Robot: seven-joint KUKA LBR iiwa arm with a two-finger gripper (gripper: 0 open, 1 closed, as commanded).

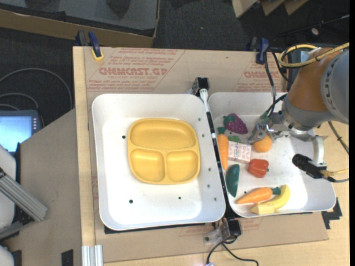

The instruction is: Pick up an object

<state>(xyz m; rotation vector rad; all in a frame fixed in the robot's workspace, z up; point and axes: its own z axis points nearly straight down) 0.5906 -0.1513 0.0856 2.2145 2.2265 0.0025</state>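
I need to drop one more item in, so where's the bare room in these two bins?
The left bin has a bare floor all around the yellow divided plate, widest along its near edge. The right bin is crowded: grapes, carrots, red pepper and banana fill its left side, with the gripper over the orange.

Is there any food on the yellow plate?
No, the yellow plate sits bare in the left bin; the toy food, like the carrot, lies in the right bin.
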